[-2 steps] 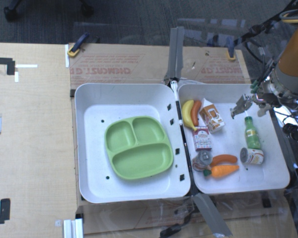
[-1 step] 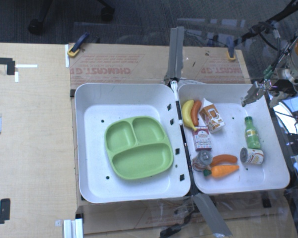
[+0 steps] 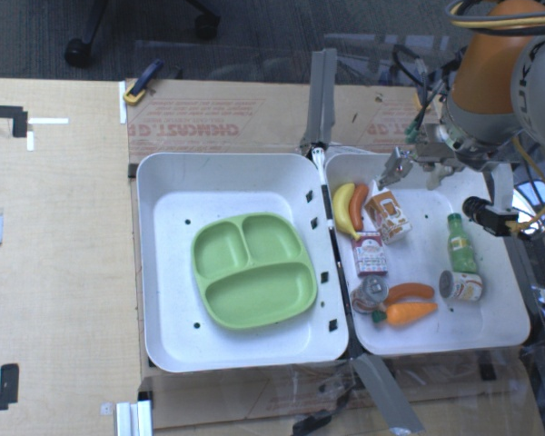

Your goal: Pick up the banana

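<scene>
Banana (image 3: 345,209) first, since it decides everything: we find it in the right bin (image 3: 500,334), hard against that bin's left wall, with its long axis running roughly from the far side of the bin toward the near side and a slight curve.

Going left to right, we start on the bare surface (image 3: 54,243). Next comes the left bin (image 3: 154,271), which carries a green divided plate (image 3: 252,269). Past the divider we reach the banana, with a red-orange piece (image 3: 360,205) touching its right side and a small carton (image 3: 388,216) just beyond that. Nearer the camera lie a red-and-white box (image 3: 371,254), a small round can (image 3: 374,290) and a carrot (image 3: 409,312) — and further right a green bottle (image 3: 462,243).

The gripper (image 3: 392,173) hangs above the far part of the right bin, beside the carton. Whether its jaws are apart or together we cannot tell at this size. From there the banana lies to the left and a little toward the camera, nearby. In our judgement the move is a short shift left, with the jaws turned to close across the fruit's short width — the wall and the red-orange neighbour leave little room.
</scene>
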You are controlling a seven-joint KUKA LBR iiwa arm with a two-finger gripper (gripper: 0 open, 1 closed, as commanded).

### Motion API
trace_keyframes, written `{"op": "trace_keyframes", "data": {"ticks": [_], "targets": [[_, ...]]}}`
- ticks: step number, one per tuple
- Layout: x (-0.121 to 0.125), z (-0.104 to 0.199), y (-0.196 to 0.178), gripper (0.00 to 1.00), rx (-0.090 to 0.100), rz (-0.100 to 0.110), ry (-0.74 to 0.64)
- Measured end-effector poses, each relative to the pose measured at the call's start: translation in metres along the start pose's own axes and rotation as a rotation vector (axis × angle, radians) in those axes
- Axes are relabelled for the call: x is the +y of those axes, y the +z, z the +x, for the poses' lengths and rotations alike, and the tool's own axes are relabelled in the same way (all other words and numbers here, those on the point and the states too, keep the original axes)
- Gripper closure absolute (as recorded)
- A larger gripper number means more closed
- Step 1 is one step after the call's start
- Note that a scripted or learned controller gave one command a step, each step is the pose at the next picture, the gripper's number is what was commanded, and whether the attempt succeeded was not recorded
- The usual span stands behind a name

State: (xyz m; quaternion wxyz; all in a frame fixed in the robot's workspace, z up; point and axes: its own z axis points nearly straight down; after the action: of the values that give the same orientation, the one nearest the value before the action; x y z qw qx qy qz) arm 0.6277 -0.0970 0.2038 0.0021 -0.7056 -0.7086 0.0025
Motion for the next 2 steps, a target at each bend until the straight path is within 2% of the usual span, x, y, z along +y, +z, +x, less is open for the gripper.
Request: {"op": "trace_keyframes", "data": {"ticks": [1, 2], "targets": [[0.032, 0.092, 0.015, 0.00, -0.001, -0.003, -0.178], [-0.028, 0.054, 0.015, 0.00, -0.001, -0.002, -0.184]]}}
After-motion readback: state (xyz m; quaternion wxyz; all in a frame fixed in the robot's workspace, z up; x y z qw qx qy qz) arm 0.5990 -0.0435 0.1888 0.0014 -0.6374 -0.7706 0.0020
